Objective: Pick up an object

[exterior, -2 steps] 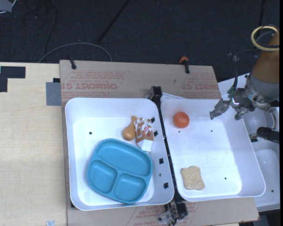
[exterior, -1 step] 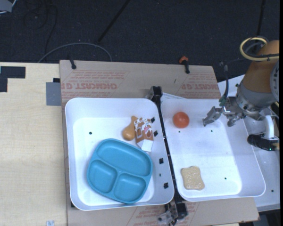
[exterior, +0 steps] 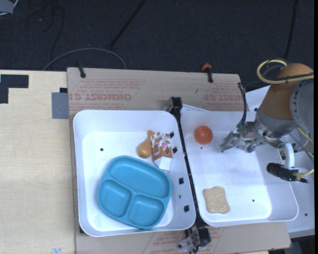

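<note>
Bench (exterior: 26,168) of pale wood fills the left of what we see, and on it lies a brown cardboard sheet (exterior: 148,89) with reversed red print. Two shallow white plastic bins sit side by side on that sheet: the left bin (exterior: 90,136) and the right bin (exterior: 244,168), meeting along a black divider with clips.

The grey arm with its orange band (exterior: 283,97) comes in from the right and hangs over the right bin's far right part. Its two-finger gripper (exterior: 230,142) reaches toward the bin's middle, low over the white floor; we see nothing between its fingers, and we cannot tell whether they are spread or closed.

In the left bin we find a blue plastic tray with three compartments (exterior: 133,191), lying flat toward the near side. Just beyond its far right corner rests a brown and white patterned item (exterior: 161,147), touching an orange-tan rounded piece (exterior: 144,148) on its left.

In the right bin, a flat tan piece shaped like a bread slice (exterior: 217,200) lies near the near left corner. A small round orange-red ball (exterior: 203,135) sits toward the far left, near the gripper but apart from it.
</note>
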Robot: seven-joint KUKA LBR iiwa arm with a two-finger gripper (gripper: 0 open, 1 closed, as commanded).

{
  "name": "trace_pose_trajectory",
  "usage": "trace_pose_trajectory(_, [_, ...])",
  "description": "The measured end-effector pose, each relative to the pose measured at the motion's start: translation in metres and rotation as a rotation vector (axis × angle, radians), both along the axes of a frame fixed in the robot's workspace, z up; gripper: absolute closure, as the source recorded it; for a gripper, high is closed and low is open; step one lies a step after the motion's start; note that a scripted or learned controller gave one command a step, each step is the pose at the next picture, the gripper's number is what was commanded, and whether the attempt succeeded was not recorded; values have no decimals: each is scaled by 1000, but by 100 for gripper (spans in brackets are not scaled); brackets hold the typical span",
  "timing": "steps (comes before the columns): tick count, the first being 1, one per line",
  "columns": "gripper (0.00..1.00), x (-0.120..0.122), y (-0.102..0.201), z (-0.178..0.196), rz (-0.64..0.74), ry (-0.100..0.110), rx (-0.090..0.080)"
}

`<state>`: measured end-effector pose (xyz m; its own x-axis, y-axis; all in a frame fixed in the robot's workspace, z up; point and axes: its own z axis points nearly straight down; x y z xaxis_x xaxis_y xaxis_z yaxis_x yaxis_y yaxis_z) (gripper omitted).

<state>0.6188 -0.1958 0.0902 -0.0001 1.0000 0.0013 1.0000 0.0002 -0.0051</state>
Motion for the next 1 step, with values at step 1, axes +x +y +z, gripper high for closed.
trace_pose_trajectory(1, [0, 0, 1, -2, 1, -2, -1])
